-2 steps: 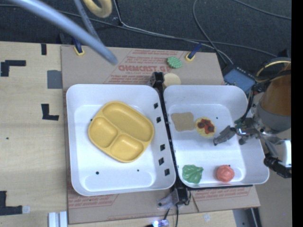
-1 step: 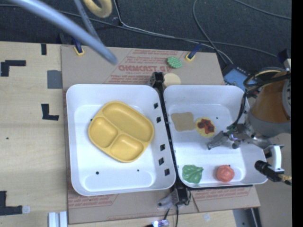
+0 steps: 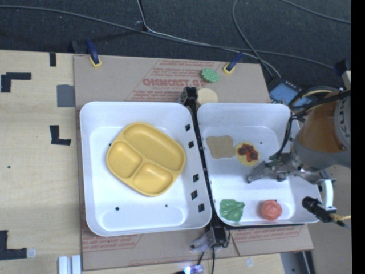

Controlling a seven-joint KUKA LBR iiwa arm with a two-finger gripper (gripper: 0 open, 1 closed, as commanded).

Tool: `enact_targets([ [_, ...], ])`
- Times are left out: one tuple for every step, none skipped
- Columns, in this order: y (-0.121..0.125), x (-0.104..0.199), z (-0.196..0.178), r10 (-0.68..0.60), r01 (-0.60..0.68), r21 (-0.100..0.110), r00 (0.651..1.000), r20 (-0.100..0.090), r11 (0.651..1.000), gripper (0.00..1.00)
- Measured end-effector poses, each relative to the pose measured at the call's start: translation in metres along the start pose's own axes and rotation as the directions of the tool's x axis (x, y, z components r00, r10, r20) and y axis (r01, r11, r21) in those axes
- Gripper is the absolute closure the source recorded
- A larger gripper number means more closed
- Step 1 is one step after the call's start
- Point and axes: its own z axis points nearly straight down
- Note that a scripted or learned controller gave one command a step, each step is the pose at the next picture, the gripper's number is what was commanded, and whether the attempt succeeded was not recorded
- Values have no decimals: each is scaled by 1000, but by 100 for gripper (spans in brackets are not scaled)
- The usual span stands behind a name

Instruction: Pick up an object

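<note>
gripper (image 3: 251,178) mid right bin (image 3: 274,112) | finger state: cannot tell | nearest: yellow-red toy (image 3: 247,152) just toward far edge | tomato (image 3: 270,209) toward near edge

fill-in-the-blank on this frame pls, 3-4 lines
1. The yellow tray lies in the ____ bin.
2. The green item in the right bin lies beside a ____ one.
3. The tray has ____ compartments.
4. The gripper is over the ____ bin.

Missing: left; red; three; right
</note>
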Motion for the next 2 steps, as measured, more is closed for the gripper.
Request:
enact_targets([
  [1,-1,-12,0,0,-5,1000,3,1000,100],
  [11,0,-59,-1,1,-4,1000,-1,1000,100],
])
